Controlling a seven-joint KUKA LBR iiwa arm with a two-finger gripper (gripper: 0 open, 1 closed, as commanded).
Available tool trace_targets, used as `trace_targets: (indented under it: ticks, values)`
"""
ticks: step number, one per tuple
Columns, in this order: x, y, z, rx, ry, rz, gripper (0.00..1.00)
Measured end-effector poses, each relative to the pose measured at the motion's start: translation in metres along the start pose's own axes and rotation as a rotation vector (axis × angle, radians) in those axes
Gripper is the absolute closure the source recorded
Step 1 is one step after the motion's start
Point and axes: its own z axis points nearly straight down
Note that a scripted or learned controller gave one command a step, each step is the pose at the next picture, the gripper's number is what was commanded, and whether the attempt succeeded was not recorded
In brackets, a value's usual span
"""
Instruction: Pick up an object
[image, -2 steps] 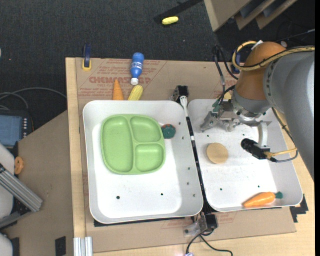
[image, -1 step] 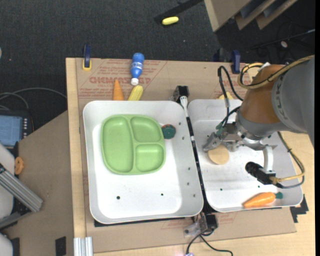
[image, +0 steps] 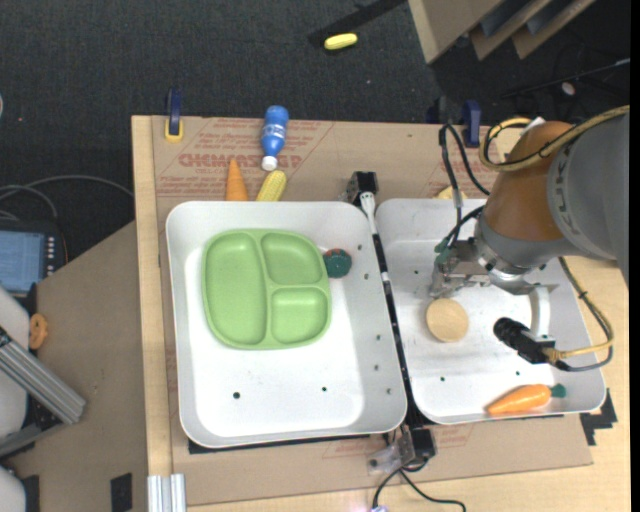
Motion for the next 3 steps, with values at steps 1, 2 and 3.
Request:
trace_targets:
  ticks: [1,2,3]
  values:
    - [0.0,-0.0002,0.0005,0.001,0.0,0.0,0.0]
    - [0.0,-0.0002,0.0005,0.001,0.0,0.0,0.0]
    - [0.0,-0.0002,0.0005,0.001,0.0,0.0,0.0]
